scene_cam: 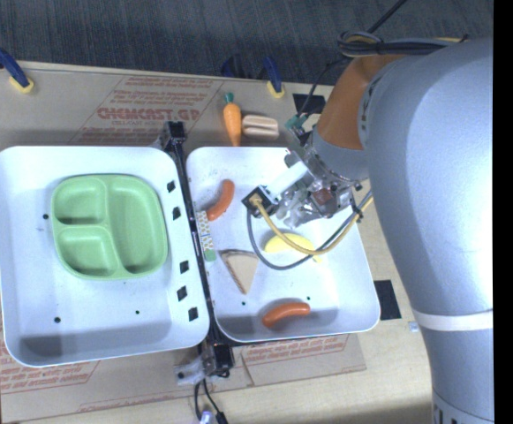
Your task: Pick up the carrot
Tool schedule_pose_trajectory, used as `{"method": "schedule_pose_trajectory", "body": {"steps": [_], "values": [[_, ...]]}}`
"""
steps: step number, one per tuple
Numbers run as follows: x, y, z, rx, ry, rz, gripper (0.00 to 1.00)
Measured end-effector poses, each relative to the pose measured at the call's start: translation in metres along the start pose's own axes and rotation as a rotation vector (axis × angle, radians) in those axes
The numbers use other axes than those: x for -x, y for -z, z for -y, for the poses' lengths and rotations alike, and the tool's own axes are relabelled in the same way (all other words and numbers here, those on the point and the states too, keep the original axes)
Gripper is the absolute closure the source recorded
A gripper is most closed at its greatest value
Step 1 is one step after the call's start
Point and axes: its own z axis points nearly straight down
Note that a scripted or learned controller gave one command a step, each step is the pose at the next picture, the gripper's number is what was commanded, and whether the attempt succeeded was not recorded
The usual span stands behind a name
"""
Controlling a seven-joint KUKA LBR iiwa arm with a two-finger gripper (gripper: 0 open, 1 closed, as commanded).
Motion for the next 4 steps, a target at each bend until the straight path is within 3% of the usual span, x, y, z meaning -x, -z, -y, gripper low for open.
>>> {"method": "schedule_pose_trajectory", "body": {"steps": [1,2,3,4], "values": [[0.007,0.127,0.019,0.004,0.005,-0.004,1.0],[0.076,0.095,0.079,0.002,-0.203,-0.001,1.0],[0.07,0.159,0.093,0.003,-0.204,-0.004,1.0],[0.104,0.161,0.015,0.005,0.075,-0.004,1.0]]}}
